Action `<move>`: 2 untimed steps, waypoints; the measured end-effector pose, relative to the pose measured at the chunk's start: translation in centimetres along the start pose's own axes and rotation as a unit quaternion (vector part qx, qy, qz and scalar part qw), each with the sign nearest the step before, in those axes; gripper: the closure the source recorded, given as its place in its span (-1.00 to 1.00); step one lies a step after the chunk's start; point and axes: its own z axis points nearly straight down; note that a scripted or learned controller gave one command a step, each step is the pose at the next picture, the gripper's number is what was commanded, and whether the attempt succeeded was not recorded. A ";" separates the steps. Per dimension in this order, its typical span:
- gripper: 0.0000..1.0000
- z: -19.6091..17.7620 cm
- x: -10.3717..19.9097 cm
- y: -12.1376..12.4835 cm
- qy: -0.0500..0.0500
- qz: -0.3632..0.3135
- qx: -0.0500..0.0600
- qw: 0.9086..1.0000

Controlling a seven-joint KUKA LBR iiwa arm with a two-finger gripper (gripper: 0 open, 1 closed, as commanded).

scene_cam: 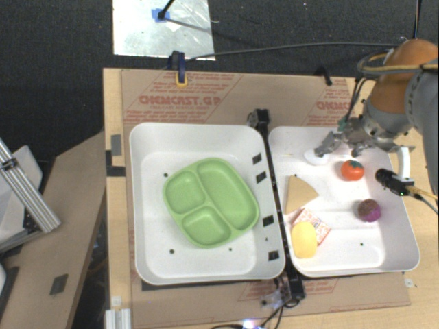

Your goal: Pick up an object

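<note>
Camera view gives you two white bins side by side on the tabletop (pixel 116 184). In the left bin (pixel 147 149) a green divided plate (pixel 210 201) lies flat near the middle. The arm (pixel 398 88) comes in from 3 o'clock, and its end effector (pixel 336 142) hangs over the far part of the right bin (pixel 398 252), its fingers spread apart with nothing between them. Just below the fingertips, at 11 o'clock in that bin, you see a small white object (pixel 317 159) on the bin floor. A tomato (pixel 352 171) sits just beside it toward 3 o'clock. A purple, plum-like fruit (pixel 369 210) lies toward 4 o'clock, a tan wedge (pixel 299 191) rests against the bin's 9 o'clock wall, and a yellow lemon (pixel 304 240) sits at 7 o'clock, touching a red-and-white packet (pixel 317 223).
</note>
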 end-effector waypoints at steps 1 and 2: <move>1.00 -1.2 0.0 0.2 -0.001 -0.001 -0.003 1.000; 1.00 -7.8 -0.2 0.7 0.000 0.000 0.001 1.000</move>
